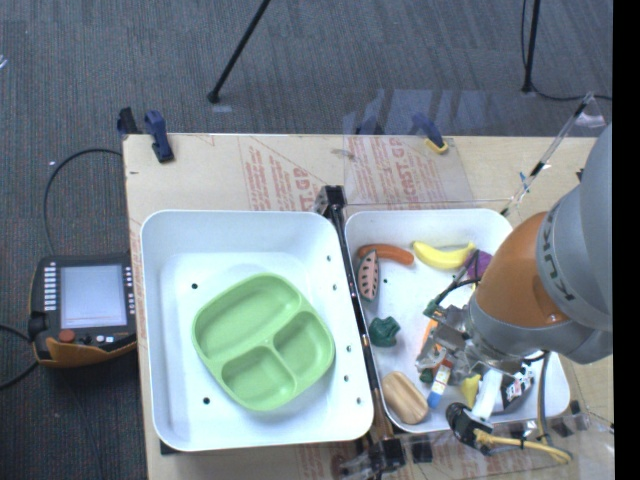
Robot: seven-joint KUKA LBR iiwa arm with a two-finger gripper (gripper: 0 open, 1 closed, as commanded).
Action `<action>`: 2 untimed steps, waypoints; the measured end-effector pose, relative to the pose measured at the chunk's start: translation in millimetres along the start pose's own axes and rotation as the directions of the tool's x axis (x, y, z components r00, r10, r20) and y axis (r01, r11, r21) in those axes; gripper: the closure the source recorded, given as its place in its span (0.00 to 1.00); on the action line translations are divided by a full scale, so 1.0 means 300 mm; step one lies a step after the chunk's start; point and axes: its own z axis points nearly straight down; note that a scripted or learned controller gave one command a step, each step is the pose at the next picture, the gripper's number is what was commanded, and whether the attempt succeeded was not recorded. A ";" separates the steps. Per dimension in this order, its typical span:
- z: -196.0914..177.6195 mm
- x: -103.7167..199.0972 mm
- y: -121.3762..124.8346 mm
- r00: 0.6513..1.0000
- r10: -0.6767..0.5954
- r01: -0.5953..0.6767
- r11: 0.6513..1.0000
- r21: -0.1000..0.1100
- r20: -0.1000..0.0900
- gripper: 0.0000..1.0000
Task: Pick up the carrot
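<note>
Green plate (pixel 262 340); yellow banana (pixel 442 256); white bins (pixel 160 268); orange-banded arm (pixel 520 278).

Two bins sat side by side on a bench (pixel 260 168). The left bin (pixel 170 268) held a divided plate (pixel 262 340) near its centre. The right bin (pixel 400 223) held a sausage (pixel 386 254) and a banana (pixel 443 256) along its upper edge, a watermelon slice (pixel 368 274) just below the sausage, a broccoli piece (pixel 384 330) lower down, and a bread roll (pixel 405 396) at the bottom. The arm (pixel 545 288) covered the bin's lower right. A handheld controller (pixel 85 308) lay on the floor at the frame's left.
</note>
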 end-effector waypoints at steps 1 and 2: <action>-0.291 0.238 -0.140 1.000 0.020 -0.020 1.000 -0.010 -0.006 1.00; -0.281 0.425 -0.266 0.948 -0.319 0.319 0.948 -0.004 0.005 1.00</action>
